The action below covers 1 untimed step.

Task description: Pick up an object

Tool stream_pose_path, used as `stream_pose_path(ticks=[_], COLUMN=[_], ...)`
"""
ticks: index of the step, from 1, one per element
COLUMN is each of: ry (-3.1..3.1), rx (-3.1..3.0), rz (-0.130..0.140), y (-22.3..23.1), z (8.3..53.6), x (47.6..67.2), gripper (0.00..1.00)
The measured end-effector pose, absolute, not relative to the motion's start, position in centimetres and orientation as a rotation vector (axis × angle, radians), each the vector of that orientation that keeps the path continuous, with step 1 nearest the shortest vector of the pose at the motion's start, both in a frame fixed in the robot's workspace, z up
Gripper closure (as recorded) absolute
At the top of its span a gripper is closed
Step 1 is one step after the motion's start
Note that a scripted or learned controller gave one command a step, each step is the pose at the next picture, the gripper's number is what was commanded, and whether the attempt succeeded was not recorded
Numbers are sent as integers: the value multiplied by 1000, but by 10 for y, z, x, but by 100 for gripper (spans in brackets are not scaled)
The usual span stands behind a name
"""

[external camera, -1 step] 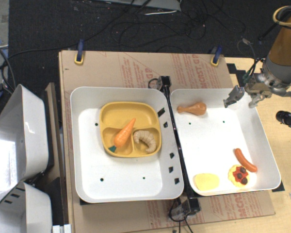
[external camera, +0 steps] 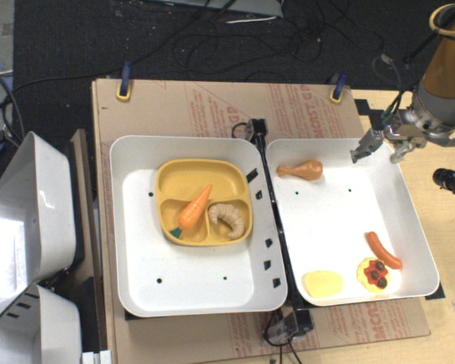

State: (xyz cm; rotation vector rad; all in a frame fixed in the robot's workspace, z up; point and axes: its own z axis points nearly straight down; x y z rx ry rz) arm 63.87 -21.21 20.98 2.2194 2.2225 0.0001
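My gripper (external camera: 382, 149) hangs open over the far right corner of the right bin (external camera: 341, 203), with nothing between its two fingers. A chicken drumstick (external camera: 301, 171) lies to its left near the bin's far edge. A red sausage (external camera: 384, 250), a small pizza piece (external camera: 375, 274) and a pale yellow disc (external camera: 322, 283) lie along the near side of the same bin. In the left bin (external camera: 136, 264) a yellow divided plate (external camera: 205, 174) carries a carrot (external camera: 195, 208) and a shrimp (external camera: 229, 219).
The bins sit on a cardboard sheet (external camera: 205, 105) held by two yellow clamps (external camera: 123, 91) at the back. White containers (external camera: 26, 211) stand off the bench to the left. Cables run across the dark floor behind.
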Motion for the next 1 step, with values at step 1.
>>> stream_pose_path(ticks=[1], ry=[2227], rx=[2219], rz=[-3], y=[-209], z=[167], x=[639], gripper=[0])
